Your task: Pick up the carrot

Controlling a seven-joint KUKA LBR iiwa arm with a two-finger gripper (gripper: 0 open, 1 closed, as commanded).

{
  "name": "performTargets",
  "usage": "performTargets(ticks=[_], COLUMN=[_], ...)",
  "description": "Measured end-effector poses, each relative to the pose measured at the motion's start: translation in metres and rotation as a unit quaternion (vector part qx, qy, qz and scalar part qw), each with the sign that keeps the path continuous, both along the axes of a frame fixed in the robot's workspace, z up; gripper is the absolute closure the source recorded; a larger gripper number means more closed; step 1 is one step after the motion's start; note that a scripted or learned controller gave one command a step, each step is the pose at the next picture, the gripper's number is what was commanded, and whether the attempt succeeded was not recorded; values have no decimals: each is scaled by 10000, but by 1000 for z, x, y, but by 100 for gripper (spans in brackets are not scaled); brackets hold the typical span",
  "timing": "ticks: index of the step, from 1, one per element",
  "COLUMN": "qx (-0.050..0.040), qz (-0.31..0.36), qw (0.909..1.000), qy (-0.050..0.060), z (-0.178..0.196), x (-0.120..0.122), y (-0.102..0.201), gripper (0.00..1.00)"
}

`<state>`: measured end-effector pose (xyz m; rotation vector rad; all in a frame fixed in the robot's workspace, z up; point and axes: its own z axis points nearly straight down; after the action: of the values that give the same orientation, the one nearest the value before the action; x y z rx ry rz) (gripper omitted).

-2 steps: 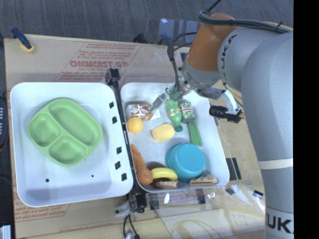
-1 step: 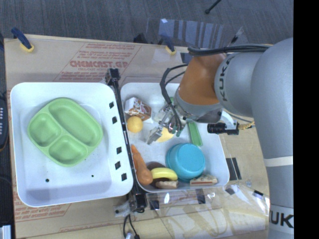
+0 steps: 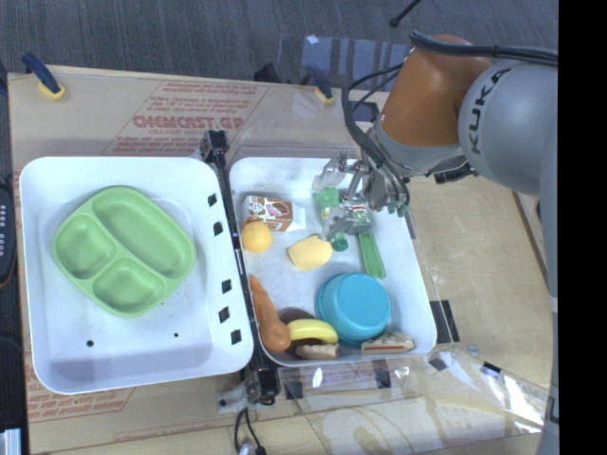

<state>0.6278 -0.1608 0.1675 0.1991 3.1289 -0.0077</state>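
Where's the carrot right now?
The carrot lies in the right bin, against its left wall near the front, just left of the banana.

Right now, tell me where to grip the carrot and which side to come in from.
Grip the carrot around its upper, thinner half, coming straight down from above. It lies flat along the right bin's left wall, and its thick lower end is crowded by the banana, so the jaws probably fit best closing across it higher up, one finger sliding beside the wall.
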Motion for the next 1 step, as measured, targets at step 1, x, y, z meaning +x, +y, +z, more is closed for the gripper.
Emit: performTargets(ticks=[1], qx=[-29], qz=[6], qw=[10000], qy=[-92], z=[-51], x=[-18], y=[34], gripper=[0])
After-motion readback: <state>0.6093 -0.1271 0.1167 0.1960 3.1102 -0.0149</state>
